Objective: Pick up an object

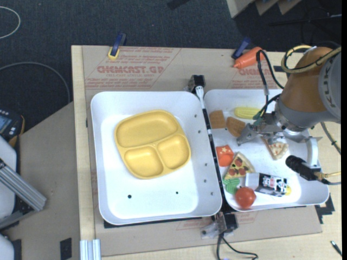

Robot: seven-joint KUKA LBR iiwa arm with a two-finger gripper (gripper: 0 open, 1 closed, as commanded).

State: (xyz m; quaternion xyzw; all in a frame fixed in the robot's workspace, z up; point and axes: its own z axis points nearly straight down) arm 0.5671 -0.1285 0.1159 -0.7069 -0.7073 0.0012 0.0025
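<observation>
White plastic bins sit side by side on the bench. The left bin (103,145) holds a yellow divided plate (152,143), lying toward its far half, with bare floor along the near side and right wall.

The right bin (320,196) is crowded: a corn cob (246,112) at the far side, two brown bread pieces (226,123) just left of it, and a pizza slice (277,148) in the middle. Toward the near left lie a red-orange block (224,155), a second pizza slice (239,165), something green (232,184), a red tomato (245,197), and a small black-and-white carton (272,184).

My gripper (250,132) hangs over the far middle of the right bin, near the bread and corn; whether it is open or closed I cannot tell, and nothing shows clamped in it. My arm (306,93) covers that bin's far right corner. Open floor there is scarce.
</observation>
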